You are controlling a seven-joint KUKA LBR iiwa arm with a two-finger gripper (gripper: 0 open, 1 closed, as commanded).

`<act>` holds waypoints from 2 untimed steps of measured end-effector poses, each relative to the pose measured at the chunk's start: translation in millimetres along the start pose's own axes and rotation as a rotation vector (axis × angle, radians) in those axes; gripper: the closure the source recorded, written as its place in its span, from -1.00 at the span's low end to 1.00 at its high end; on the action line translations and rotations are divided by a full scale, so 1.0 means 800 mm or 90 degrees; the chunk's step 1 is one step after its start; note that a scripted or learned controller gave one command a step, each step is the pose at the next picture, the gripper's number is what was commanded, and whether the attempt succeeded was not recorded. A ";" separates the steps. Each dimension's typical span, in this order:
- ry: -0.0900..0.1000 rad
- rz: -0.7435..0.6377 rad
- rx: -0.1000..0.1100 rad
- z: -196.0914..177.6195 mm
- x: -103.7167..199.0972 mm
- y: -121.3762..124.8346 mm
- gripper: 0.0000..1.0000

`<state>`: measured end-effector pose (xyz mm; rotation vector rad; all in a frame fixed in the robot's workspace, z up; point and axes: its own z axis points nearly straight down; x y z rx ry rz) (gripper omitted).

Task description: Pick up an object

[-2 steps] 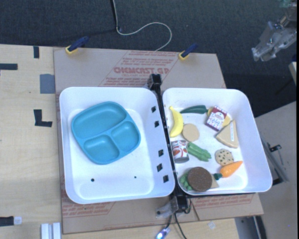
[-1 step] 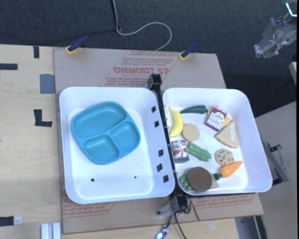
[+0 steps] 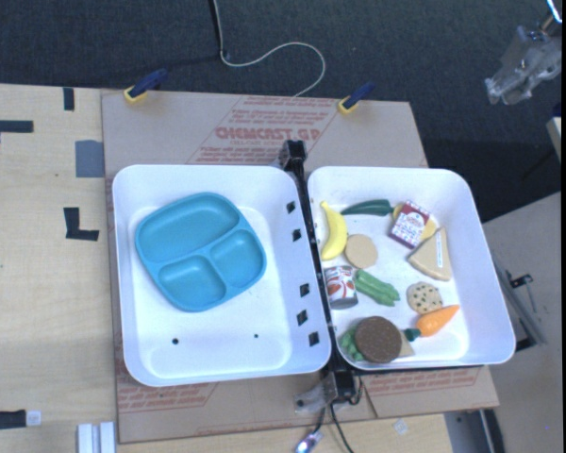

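— How many bins?
— Two white ones: the left bin (image 3: 132, 347) and the right bin (image 3: 472, 253).
— And in the left?
— One blue divided plate (image 3: 200, 250).
— The right?
— Ten toy foods, one of each: a banana (image 3: 333, 231), a green chili (image 3: 366, 208), a red carton (image 3: 409, 223), a cheese wedge (image 3: 434, 255), a round cracker (image 3: 361, 251), a small can (image 3: 341, 286), a pea pod (image 3: 376, 288), a cookie (image 3: 423, 297), a carrot (image 3: 437, 320) and a burger (image 3: 375, 340).
— Clamps on the cardboard?
— Two, blue and yellow: (image 3: 145, 84) and (image 3: 356, 95).

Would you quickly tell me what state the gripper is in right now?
Gripper: up at the top right, away from both bins, nothing visibly held; open or shut cannot be told.
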<state>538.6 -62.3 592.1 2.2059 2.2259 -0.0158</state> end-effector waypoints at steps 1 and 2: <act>0.000 0.000 0.000 -0.012 0.000 0.001 1.00; 0.000 0.000 0.000 -0.025 0.001 0.001 1.00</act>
